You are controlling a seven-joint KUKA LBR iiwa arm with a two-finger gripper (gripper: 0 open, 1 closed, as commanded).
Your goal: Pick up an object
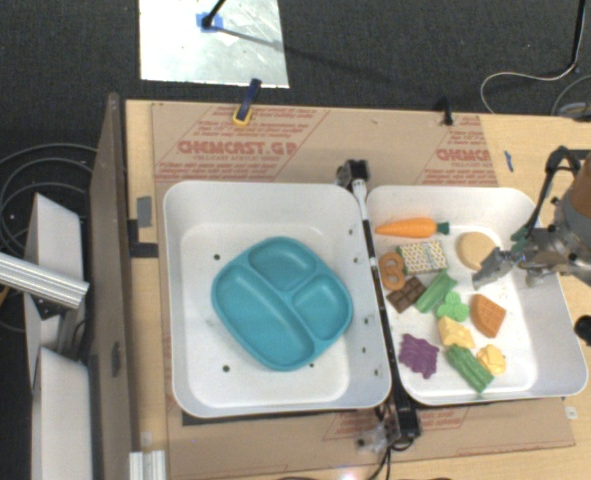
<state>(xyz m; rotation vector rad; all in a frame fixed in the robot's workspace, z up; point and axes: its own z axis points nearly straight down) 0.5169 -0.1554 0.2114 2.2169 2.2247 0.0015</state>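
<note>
Your gripper (503,264) hangs over the right bin (560,368), jaws spread open with nothing between them, just above the orange waffle piece (488,315) and beside the tan bun (476,247). A carrot (411,228) lies near the bin's far edge. The left bin (190,368) holds a teal plate (281,302).

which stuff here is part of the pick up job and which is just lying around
Part of the job:
gripper
right bin
its toy foods, any of which could be picked: carrot, orange wedge, purple grapes, green pod

Just lying about:
left bin
teal divided plate
foil sheet
cables
</note>
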